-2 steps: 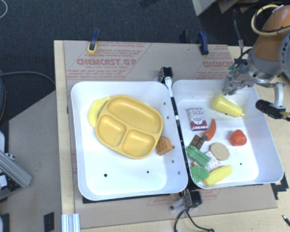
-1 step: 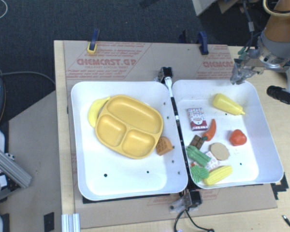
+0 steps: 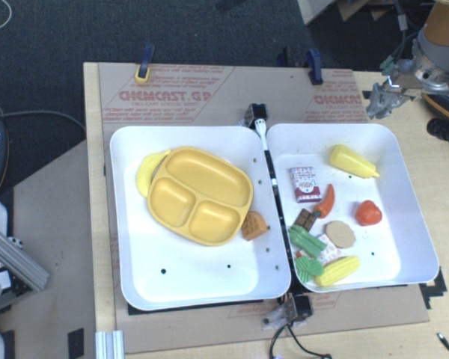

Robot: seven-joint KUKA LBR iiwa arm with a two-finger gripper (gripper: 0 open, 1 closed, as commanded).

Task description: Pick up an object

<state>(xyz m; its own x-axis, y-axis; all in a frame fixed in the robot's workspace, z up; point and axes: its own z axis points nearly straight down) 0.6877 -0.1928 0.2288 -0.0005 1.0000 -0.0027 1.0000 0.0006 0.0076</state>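
Camera view: my tool (image 3: 380,103) parked up off right bin's (image 3: 404,271) far corner, over table (image 3: 209,88), nothing gripped; finger gap, cannot tell. Candidates in right bin: yellow pepper (image 3: 353,161) and tomato (image 3: 369,212) sit apart, easiest picks; corn (image 3: 337,270) crowded among green pieces. Advice: drop straight onto pepper, straddle short axis. Left bin (image 3: 131,268) carries yellow tray (image 3: 200,194). Dark carpet around.

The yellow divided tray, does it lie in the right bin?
No, the yellow divided tray lies in the left bin.
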